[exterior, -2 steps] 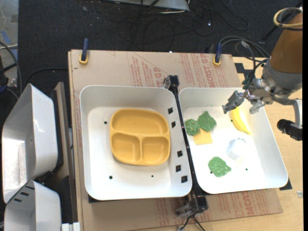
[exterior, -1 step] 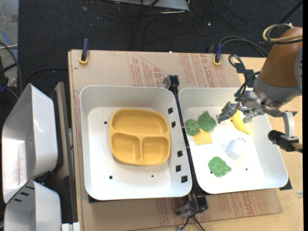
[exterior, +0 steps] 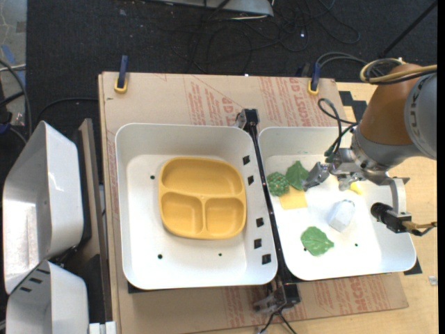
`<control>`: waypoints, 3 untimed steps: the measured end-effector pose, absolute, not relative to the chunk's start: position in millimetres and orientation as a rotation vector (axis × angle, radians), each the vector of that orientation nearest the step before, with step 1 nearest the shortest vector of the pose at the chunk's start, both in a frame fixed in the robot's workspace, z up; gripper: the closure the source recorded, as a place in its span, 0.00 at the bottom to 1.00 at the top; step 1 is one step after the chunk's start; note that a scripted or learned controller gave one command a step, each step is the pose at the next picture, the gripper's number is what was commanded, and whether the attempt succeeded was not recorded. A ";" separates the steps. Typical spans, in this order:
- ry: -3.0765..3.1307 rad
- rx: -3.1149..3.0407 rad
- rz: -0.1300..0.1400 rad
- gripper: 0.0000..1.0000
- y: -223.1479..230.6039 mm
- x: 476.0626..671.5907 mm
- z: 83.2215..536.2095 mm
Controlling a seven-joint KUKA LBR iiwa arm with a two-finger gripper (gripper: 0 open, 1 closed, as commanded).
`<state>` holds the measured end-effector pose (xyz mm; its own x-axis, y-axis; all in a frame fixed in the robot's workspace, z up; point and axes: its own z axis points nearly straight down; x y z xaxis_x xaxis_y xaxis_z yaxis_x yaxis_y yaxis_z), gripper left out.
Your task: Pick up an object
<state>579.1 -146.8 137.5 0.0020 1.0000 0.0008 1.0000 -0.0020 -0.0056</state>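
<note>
The claw (exterior: 338,175) hangs low over the right bin (exterior: 389,256), beside green scraps (exterior: 288,177) and a yellow card (exterior: 293,200); the arm (exterior: 393,120) hides much of it, so I cannot tell its state. A pale lump (exterior: 341,215) and green blob (exterior: 316,241) lie nearby. A yellow tray (exterior: 203,197) sits in the left bin (exterior: 135,207).

Grey arm (exterior: 396,127) extended from right, hand (exterior: 332,175) low

Bright, even overhead light, soft shadows, sharp focus, mild glare on white bins (exterior: 132,186).
</note>
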 end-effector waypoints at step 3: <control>-2.222 -2.228 -0.004 1.00 -150.5 575.9 164.4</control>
